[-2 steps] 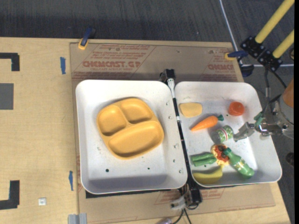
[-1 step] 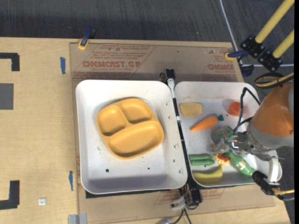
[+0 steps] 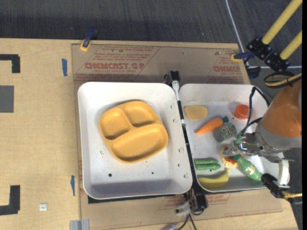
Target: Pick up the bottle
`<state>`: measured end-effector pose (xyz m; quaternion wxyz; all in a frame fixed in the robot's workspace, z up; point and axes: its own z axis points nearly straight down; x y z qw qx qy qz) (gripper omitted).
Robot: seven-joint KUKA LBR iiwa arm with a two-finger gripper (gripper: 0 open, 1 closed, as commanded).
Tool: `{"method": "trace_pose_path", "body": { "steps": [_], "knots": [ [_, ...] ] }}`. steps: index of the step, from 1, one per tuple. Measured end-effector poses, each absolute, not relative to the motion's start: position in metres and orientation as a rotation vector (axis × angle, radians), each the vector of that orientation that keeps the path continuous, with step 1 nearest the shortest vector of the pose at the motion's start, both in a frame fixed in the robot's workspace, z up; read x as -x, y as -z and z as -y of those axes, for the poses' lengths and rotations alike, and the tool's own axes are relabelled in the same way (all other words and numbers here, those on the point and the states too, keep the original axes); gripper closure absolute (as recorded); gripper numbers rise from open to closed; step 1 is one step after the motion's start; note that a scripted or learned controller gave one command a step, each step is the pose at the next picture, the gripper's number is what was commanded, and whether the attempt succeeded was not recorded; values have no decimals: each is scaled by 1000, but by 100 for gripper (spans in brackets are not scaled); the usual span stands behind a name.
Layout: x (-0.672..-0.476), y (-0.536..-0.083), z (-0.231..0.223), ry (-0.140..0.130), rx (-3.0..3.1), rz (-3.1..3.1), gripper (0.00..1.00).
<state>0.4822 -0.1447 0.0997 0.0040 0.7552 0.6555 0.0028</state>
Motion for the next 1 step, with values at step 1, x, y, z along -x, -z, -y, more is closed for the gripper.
{"method": "trace_pose_path", "body": {
  "steps": [1],
  "knots": [
    [-484, -90, 185, -12, -2004, -2405, 100]
  ]
}}
